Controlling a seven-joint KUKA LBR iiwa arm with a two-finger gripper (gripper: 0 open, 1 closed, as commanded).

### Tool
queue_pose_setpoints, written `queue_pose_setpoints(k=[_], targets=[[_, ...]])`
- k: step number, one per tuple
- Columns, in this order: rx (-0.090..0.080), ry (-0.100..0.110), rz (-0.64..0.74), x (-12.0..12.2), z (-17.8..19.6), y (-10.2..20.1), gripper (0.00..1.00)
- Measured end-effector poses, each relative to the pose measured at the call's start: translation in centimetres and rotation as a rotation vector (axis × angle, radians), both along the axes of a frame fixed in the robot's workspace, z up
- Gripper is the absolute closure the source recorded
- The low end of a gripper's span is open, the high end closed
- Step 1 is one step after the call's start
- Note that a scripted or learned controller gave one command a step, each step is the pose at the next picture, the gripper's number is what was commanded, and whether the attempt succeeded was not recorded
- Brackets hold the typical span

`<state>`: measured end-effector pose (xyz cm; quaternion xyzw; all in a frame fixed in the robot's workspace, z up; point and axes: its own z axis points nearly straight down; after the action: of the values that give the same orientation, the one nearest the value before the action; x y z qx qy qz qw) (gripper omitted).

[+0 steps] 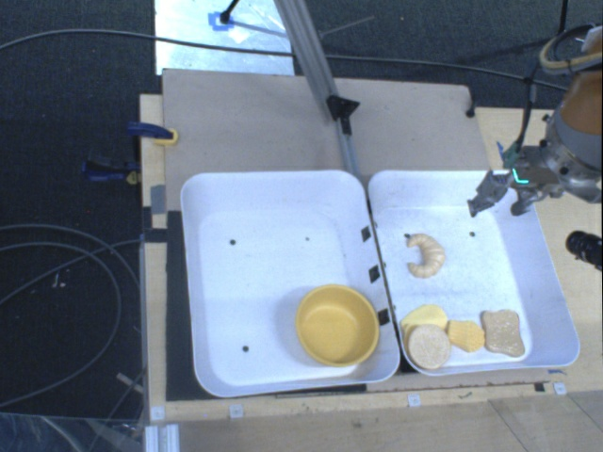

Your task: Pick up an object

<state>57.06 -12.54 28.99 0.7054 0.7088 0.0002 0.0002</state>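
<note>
Landmark for all positions: the divider [373, 262] where the two white bins meet.

Left of the divider, in the left bin [217, 252]: one yellow bowl [337, 324] near the front, close to the divider. Upright, nothing visible inside it.

Right of the divider, in the right bin [542, 281]: a croissant [426, 254] alone, about mid-depth and near the divider. Toward the front, a tight cluster of a pale round cracker-like piece [430, 347], a yellow wedge [425, 316] partly under it, a small orange-yellow piece [464, 334] and a tan bread slice [503, 332] furthest from the divider.

Gripper [504, 196] sits well right of the divider, over the back of the right bin, fingers spread apart with nothing between them. It looks well above the bin floor; nothing picked yet.

Risks, as I judge them:
- The croissant is the cleanest target; its curve may let it roll or squirt out if the fingers close across the tips.
- The front cluster touches and overlaps; a descent there could catch two pieces or shove them into the bin wall.
- Flat pieces lying on the floor give the fingers little to grip.

Hard to make out: gripper height above the bin; what the cluster items really are; most of the arm is cut off at the frame edge.
</note>
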Motion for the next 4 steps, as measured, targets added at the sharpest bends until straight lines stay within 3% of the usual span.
queue_pose_setpoints(k=[1, 4], targets=[[0.000, -0.002, 0.000, 0.0, 0.1, 0.0, 0.00], [0.000, 0.002, -0.005, -0.9, -16.2, 0.6, 0.00]])
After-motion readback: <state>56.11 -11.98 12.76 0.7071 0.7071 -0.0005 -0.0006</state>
